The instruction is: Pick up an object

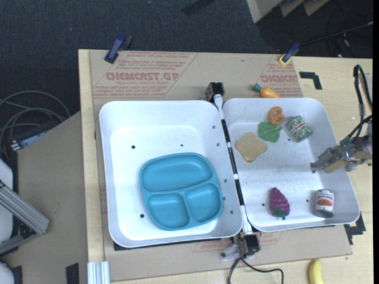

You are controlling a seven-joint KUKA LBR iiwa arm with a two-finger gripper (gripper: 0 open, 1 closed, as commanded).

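Observation:
The right bin (331,118) holds a slice of toast (250,147), a green leafy piece (269,131), a small orange item (275,115), a green and white packet (298,128), a purple bunch (279,202) and a small can (324,202). My gripper (323,162) reaches in over the bin's right rim, low and pointing left. It sits above the can and to the right of the toast, touching none of the objects. Nothing shows in its grasp.
The left bin (118,129) carries a blue divided plate (180,189). On the bench behind the right bin lies a small orange carrot (267,92). A banana (315,271) lies at the front right. Cables (361,93) hang by the arm.

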